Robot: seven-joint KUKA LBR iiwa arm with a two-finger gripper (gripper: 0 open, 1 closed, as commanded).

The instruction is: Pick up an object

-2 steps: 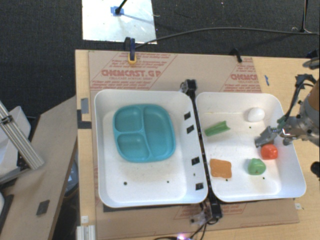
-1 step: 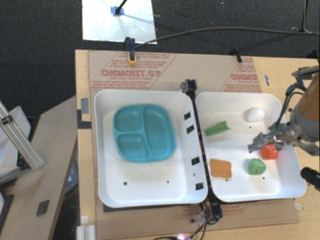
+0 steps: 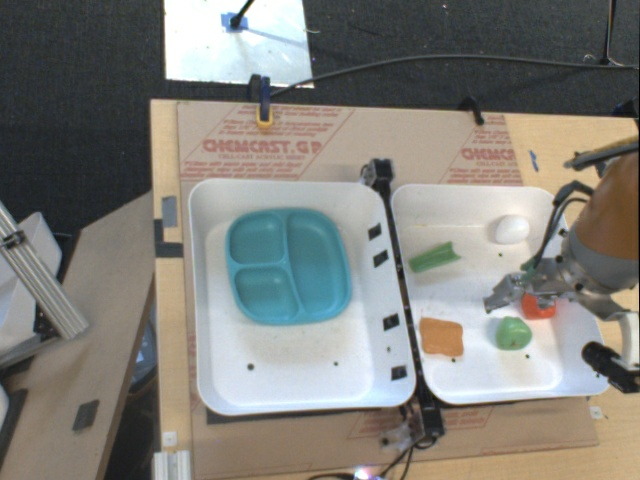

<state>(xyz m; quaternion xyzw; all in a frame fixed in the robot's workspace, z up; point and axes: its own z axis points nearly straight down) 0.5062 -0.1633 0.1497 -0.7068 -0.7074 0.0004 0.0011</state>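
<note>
Green stick point(image 3: 433, 258): right bin point(image 3: 470, 393), far-left part; long axis runs left-right, right end tilted slightly far.
Arm point(image 3: 610, 233): enters from right, wrist bent down over bin's right side.
Gripper point(image 3: 527, 298): above red-orange piece point(image 3: 540, 308); finger state cannot be told.

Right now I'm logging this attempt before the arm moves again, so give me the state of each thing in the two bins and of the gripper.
teal divided plate: flat in the left bin, upright.
green stick: lying in the right bin, apart from the rest.
white ball: resting near the right bin's back.
orange piece: lying flat near the divider.
green ball: resting free beside the gripper.
red object: right at the gripper, partly hidden.
gripper: low in the right bin, grasp unclear.
</note>
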